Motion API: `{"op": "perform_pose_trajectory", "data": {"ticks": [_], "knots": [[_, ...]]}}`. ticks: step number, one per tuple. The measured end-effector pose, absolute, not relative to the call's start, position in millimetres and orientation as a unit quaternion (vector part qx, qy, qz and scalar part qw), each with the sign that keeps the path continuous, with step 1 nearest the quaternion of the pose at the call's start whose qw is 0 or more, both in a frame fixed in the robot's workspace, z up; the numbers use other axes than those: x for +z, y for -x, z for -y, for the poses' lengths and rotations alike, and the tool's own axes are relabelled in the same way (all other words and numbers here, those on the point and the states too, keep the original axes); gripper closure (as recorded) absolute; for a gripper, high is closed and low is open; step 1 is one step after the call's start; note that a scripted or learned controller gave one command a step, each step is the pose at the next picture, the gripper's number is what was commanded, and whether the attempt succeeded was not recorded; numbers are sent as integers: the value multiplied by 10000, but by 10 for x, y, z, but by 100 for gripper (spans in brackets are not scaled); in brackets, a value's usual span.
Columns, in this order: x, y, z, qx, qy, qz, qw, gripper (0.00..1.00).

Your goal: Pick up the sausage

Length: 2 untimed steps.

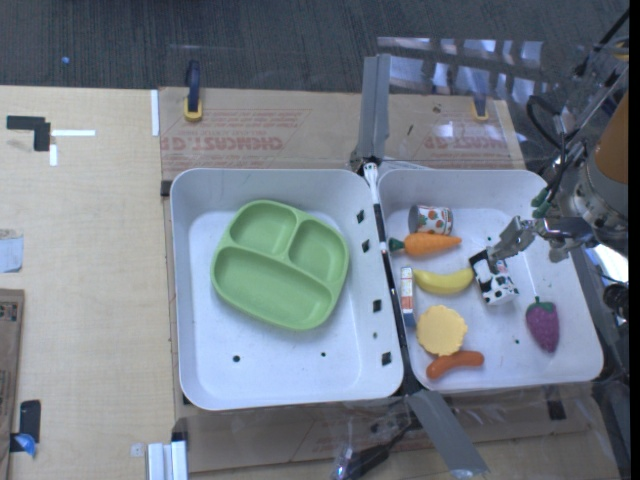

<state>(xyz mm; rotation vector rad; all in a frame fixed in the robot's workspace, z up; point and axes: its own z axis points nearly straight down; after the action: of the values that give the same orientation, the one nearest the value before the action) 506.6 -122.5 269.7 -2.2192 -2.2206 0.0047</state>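
Observation:
The sausage [455, 363] is a short orange-red link lying near the front edge of the right bin [575, 363], just below a yellow round toy. My gripper [492, 276] hangs over the middle of that bin, up and to the right of the sausage and apart from it. Its fingers [498, 289] stand open with nothing between them, close to the right end of the banana [444, 280].
The right bin also holds a carrot [432, 244], a small can [431, 218], a yellow round toy [442, 329], a purple fruit [543, 324] and a small box [407, 291] by the divider. A green divided plate [280, 263] lies in the left bin [195, 368].

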Motion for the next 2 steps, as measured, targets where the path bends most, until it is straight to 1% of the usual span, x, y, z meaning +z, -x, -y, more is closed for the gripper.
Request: {"op": "perform_pose_trajectory", "data": {"ticks": [1,2], "knots": [[907,-4801,1277,5,6613,7501,9,0],[1911,-4782,475,4,6160,7878,1,0]]}}
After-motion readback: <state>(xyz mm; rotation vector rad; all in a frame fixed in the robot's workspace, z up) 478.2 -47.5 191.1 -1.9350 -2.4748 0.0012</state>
